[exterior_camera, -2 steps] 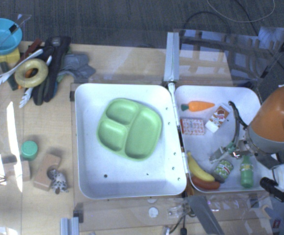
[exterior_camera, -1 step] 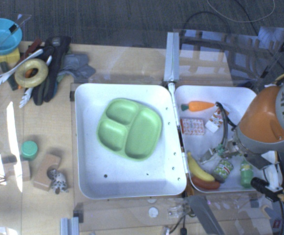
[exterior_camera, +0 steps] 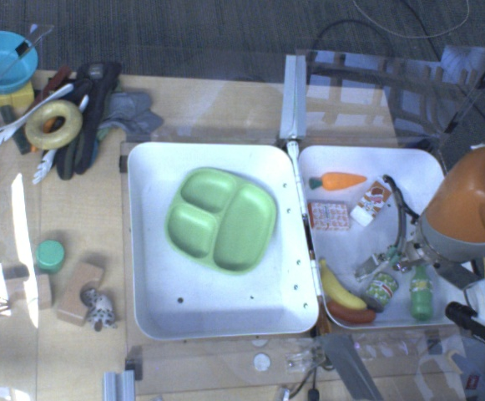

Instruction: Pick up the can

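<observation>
The can [exterior_camera: 382,288], small with a green and white label, lies in the right bin [exterior_camera: 432,167] near its front edge, between a banana [exterior_camera: 335,284] and a green bottle [exterior_camera: 421,297]. My gripper [exterior_camera: 386,263] hangs just behind and above the can, reaching in from the right under the orange wrist band [exterior_camera: 466,203]. It is open, with nothing between its fingers, and its tips sit close to the can's top end. A black cable partly hides the wrist.
The right bin also holds a carrot [exterior_camera: 341,181], a red packet [exterior_camera: 329,216], a small white and red bottle [exterior_camera: 371,205] and a red sausage [exterior_camera: 351,312]. A green divided plate [exterior_camera: 222,219] lies in the left bin [exterior_camera: 150,307]. Toys and utensils are scattered on the bench at left.
</observation>
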Robot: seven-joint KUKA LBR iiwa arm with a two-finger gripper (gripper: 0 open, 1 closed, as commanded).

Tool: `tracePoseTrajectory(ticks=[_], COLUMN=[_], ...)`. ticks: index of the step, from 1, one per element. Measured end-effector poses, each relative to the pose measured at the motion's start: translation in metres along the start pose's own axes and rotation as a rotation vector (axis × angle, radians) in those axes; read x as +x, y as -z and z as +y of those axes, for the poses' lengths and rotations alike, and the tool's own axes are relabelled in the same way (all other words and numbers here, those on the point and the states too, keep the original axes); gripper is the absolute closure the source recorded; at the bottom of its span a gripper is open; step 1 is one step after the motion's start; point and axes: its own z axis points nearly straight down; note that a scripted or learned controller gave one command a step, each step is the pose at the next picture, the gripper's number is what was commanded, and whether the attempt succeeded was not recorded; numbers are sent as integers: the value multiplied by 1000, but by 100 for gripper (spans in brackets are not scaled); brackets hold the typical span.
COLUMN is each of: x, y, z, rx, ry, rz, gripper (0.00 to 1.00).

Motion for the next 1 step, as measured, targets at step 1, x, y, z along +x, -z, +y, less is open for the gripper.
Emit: tracePoseTrajectory(ticks=[1], x=[0], y=[0], z=[0], rx=[0], ry=[0], rz=[0], gripper=[0])
